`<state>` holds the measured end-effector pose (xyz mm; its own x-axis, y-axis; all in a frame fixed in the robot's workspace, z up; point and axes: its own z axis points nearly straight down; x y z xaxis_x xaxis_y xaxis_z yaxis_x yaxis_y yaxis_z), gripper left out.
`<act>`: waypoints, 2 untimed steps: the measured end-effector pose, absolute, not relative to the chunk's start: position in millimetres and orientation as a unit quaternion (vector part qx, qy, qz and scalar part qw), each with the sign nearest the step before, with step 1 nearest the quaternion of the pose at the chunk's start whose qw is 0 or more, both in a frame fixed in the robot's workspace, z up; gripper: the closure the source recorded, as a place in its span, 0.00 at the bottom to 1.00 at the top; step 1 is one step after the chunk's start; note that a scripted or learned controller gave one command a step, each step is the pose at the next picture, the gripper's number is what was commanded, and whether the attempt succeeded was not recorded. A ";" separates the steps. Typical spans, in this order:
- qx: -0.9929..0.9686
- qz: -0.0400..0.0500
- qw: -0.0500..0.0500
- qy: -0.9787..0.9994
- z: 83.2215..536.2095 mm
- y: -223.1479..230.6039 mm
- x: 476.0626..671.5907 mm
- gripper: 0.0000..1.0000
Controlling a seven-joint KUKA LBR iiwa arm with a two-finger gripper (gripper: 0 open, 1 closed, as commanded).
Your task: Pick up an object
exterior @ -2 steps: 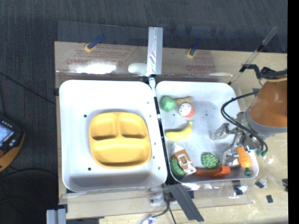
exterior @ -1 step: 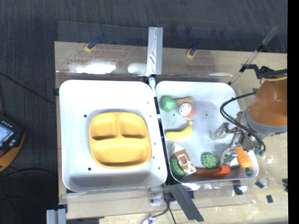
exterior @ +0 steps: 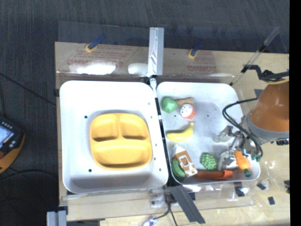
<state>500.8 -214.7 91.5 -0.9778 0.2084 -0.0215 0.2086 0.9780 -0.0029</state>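
Right bin (exterior: 221, 89), lower right of the frame: your stock of candidates sits here.

- Item: green ball (exterior: 169, 104), upper left of this bin, just beside a small round white-and-orange toy (exterior: 187, 110).
- Item: yellow banana (exterior: 181, 133), lying along the left wall at mid height.
- Item: green bumpy piece (exterior: 208, 161), low centre.
- Item: small printed carton (exterior: 186, 163), on top of a dark green piece in the lower left corner.
- Item: long reddish-orange stick (exterior: 211, 174), flat along the bottom wall.
- Item: orange carrot-like piece (exterior: 242, 161), lower right corner, right at the gripper (exterior: 230, 147).

Left bin (exterior: 70, 126): one yellow divided tray (exterior: 121, 140), central.

Gripper: low over the right bin's lower right corner. You cannot tell from this angle whether its jaws stand apart or together, nor whether anything lies between them.

Hazards, as a judgement: the carrot-like piece lies hard against the corner wall, so a finger may strike the rim or push the piece away. The bumpy piece and the stick crowd the same corner and could be nudged or caught along with it.

Writing: faint red print on the cardboard (exterior: 89, 60) above the bins and markings on the carton, both too small for you to read.
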 end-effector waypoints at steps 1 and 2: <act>0.098 -0.002 0.014 0.995 92.9 -222.1 494.1 0.00; 0.033 -0.004 0.008 0.999 91.5 -178.6 511.3 0.00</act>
